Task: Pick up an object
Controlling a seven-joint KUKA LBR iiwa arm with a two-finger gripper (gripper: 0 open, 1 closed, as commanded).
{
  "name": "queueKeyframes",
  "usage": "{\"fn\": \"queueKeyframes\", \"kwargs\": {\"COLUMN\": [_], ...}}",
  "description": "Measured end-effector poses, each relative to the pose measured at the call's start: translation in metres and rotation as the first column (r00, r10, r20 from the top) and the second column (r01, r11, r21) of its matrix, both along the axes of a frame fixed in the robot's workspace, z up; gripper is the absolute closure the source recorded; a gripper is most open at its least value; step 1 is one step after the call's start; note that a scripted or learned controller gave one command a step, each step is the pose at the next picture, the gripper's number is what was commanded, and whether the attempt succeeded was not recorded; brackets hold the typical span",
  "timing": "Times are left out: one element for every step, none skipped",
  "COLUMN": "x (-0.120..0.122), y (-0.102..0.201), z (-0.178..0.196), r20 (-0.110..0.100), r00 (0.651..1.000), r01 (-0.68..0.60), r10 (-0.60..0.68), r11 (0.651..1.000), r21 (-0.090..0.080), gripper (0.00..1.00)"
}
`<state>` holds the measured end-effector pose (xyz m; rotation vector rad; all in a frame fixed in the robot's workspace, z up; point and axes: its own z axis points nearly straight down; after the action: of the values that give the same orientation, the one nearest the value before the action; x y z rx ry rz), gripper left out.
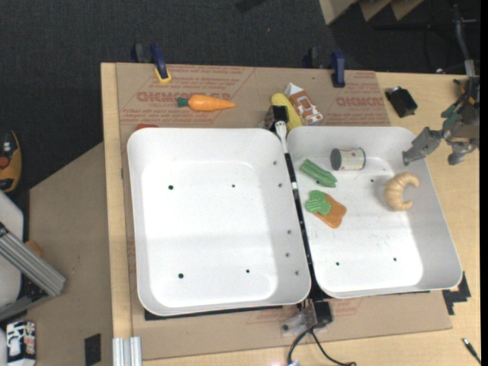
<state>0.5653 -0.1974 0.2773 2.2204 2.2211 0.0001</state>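
The right bin point(427, 269) holds a tan croissant point(400, 191), a small grey can point(348, 158) lying on its side, a green pea pod point(318, 172) and an orange slab topped with a green leaf point(325, 208). My gripper point(436, 152) hangs over the bin's far right rim, above and to the right of the croissant. Its two fingers are spread apart with nothing between them.
The left bin point(152, 204) lies beside the right one. Beyond the bins, on the brown board, are a carrot point(207, 103), a yellow piece point(282, 104) and a small printed box point(305, 107). Two blue clamps point(336, 69) hold the board's far edge.
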Motion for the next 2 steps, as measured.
{"fn": "queueKeyframes", "kwargs": {"x": [0.001, -0.016], "y": [0.0, 0.072], "z": [0.011, 0.028], "r20": [0.003, -0.002], "r00": [1.0, 1.0], "r01": [-0.001, -0.005], "r10": [0.001, 0.005], "r11": [1.0, 1.0], "r21": [-0.002, 0.003], "gripper": [1.0, 1.0]}}
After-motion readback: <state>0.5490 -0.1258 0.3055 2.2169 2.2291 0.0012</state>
